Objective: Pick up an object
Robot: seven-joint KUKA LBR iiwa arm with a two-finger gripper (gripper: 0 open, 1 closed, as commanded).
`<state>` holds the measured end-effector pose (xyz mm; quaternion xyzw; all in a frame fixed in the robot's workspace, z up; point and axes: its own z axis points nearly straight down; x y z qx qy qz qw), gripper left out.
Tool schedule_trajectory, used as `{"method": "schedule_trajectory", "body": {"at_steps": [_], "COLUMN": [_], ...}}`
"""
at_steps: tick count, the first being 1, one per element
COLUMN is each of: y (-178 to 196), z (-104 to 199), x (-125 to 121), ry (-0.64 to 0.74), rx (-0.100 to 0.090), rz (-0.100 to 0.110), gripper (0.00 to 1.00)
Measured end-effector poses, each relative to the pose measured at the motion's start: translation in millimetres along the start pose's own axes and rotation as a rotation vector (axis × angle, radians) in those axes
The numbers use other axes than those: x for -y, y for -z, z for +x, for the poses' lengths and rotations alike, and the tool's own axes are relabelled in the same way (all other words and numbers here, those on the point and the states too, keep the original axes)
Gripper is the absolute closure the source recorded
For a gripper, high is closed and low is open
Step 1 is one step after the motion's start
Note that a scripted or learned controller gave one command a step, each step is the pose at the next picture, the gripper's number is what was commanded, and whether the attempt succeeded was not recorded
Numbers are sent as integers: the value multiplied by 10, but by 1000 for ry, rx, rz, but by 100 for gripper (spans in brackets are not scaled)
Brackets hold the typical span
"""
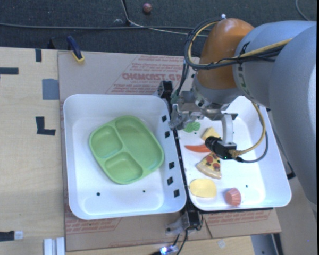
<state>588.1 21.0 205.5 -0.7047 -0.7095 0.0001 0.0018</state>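
Observation:
My gripper (201, 125) hangs over the left part of the right bin (271, 187), fingers spread apart and open. A small green piece (191, 125) lies in the bin under the gap between them, closer to the left finger, and nothing is clamped. Just below are a pale yellow piece (207, 133), a red chili (198, 148), a toy pizza slice (209, 166), a yellow rounded piece (203, 188) and a small red cylinder (233, 196). The arm's orange band and grey body hide the bin's far right part.
The left bin (80, 195) holds a green divided plate (126, 149), tilted slightly. A black-marked divider (173, 158) runs between the two bins. Cables loop from the wrist over the right bin. A blue and yellow clamp (74, 49) sits at the cardboard's back left corner.

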Motion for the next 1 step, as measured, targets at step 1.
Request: {"method": "schedule_trajectory", "body": {"at_steps": [1], "y": [0], "z": [455], "x": [176], "ry": [-1], "rx": [1], "rz": [1], "gripper": [100]}}
